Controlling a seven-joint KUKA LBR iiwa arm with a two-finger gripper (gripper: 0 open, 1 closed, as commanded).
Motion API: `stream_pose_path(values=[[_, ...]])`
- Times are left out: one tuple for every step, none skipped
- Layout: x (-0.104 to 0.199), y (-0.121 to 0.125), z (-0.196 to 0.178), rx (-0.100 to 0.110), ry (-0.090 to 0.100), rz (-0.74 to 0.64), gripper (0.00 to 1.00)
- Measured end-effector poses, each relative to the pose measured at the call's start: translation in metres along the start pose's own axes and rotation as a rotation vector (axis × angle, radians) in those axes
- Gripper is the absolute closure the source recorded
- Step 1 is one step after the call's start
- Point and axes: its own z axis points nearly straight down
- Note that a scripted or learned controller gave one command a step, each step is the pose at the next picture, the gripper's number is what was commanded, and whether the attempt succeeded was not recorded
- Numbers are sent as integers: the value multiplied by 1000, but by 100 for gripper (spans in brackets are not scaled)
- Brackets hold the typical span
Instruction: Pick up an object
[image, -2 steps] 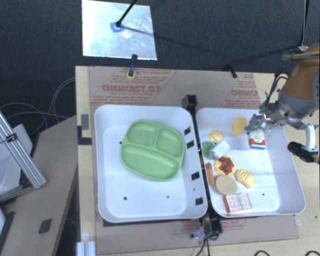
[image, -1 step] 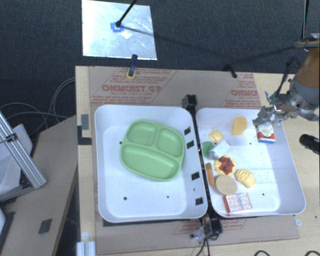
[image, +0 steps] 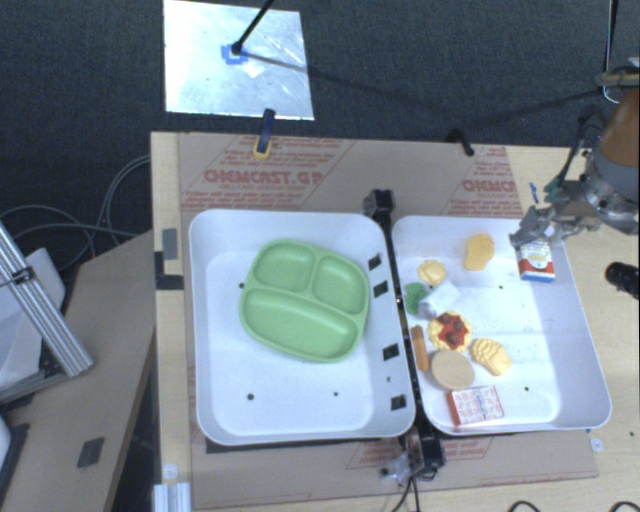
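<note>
two white bins (image: 300, 425), one green divided plate (image: 305, 298), about nine small food items (image: 479, 251)

Left bin (image: 215, 330) and right bin (image: 575, 340): smooth white plastic, faint sheen. Divided tray (image: 305, 300): pale green plastic, satin finish. Tabletop (image: 330, 175): matt brown cardboard sheet, red print. Plate (image: 238, 60) behind it: shiny, reflective metal look. Floor covering (image: 80, 120): dark, rough, carpet-like. Rail (image: 40, 310) at left: brushed aluminium. Claw (image: 540, 228): grey, dull metal.

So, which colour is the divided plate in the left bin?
Light green, seen clearly in the camera view: the divided plate.
</note>
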Motion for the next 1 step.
stream_pose_path(values=[[54,-24,-8,3,2,-3,100]])
